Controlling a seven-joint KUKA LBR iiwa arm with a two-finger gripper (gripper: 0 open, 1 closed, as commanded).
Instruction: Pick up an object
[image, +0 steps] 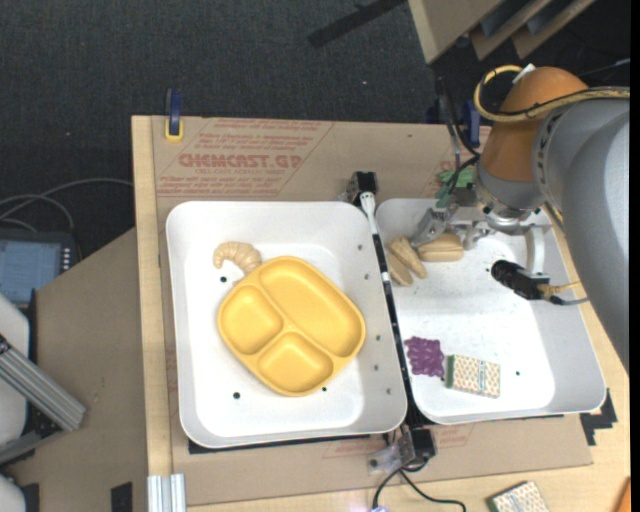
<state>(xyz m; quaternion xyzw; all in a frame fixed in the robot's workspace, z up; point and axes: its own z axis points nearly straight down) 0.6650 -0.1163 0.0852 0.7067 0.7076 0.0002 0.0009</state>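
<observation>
Gripper: the grey two-finger gripper (443, 232) sits low in the right white bin (560, 385), jaws clamped on a tan bread-like piece (441, 249), likely mid-pick
Neighbour: a second tan finger-shaped piece (403, 262) lies just beside it, against the bin wall
Left white bin (190, 330): yellow three-compartment plastic plate (290, 322), pale croissant-shaped toy (236, 255) touching its rim
Surface: brown cardboard sheet (250, 160) over dark carpet (120, 60)
</observation>
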